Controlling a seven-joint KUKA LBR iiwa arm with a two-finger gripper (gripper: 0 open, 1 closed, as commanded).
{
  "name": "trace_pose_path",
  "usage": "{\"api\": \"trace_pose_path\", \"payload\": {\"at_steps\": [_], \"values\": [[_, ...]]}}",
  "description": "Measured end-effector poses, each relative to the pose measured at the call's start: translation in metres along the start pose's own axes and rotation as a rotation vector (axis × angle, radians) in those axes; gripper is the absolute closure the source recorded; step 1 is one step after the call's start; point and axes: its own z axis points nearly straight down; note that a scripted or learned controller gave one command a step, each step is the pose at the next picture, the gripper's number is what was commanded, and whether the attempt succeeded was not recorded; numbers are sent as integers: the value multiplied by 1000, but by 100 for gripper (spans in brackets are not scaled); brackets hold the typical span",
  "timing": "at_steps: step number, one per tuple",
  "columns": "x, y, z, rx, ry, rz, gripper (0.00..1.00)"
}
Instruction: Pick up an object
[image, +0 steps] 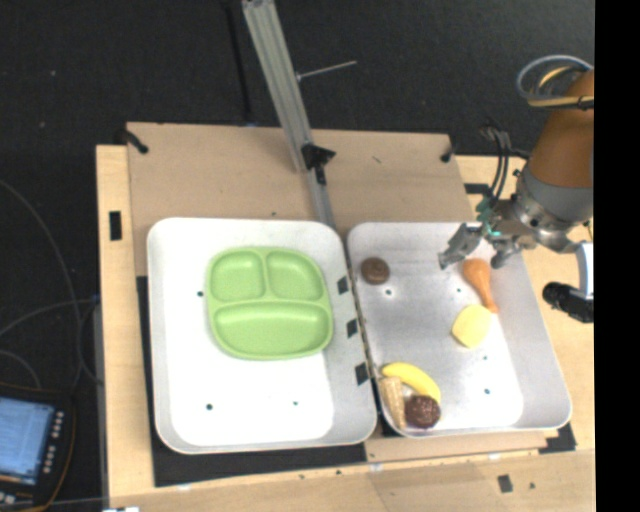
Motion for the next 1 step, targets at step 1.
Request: {"api": "trace_pose_path", "payload": {"at_steps": [1], "values": [[0,0,0,0,0,-1,0]]}}
